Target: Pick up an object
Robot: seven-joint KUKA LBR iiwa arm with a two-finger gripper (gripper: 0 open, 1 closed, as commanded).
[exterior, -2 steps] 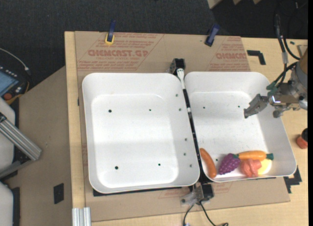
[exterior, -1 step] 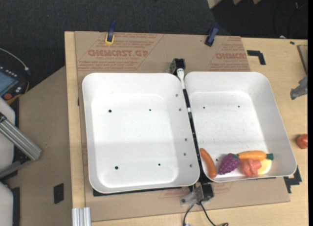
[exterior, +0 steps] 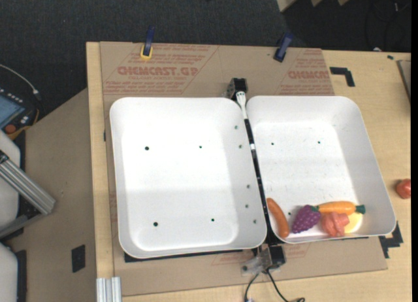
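Note:
Two shallow white bins sit side by side on the bench. Along the near edge of the right bin point(exterior: 313, 157) lie several toy foods: an orange-brown sausage-like piece point(exterior: 277, 218) at the left, a purple bunch of grapes point(exterior: 305, 218), an orange carrot with a green tip point(exterior: 339, 208), a red piece point(exterior: 333, 224) and a pale yellow piece point(exterior: 353, 224) beneath the carrot. They crowd together, touching one another.
The left bin point(exterior: 176, 176) stands beside the right one, joined by a black strip point(exterior: 251, 157). A small red object point(exterior: 403, 189) lies on the brown board right of the right bin. Blue clamps point(exterior: 148, 42) hold the board's far edge.

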